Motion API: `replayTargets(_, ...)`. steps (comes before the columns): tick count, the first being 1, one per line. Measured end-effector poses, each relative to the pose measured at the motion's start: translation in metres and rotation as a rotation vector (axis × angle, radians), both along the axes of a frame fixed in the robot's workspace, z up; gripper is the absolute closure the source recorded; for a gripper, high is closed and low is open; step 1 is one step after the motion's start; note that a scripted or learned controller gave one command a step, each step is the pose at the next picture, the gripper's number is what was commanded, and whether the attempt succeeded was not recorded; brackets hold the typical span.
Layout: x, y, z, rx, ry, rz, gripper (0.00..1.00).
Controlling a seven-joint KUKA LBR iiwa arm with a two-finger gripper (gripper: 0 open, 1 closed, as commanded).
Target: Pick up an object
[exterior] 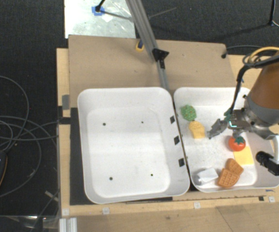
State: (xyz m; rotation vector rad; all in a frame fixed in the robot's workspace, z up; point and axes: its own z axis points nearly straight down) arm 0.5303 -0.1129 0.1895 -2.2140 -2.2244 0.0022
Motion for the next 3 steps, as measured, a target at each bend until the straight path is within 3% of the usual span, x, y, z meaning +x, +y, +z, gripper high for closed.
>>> replayTargets(1, 0.001, 0.000, 0.002, -0.001, -0.004, -0.002, 0.00)
replayTargets(3, -0.001, 0.007, -0.095, 0.000, 0.001, -0.004, 0.00)
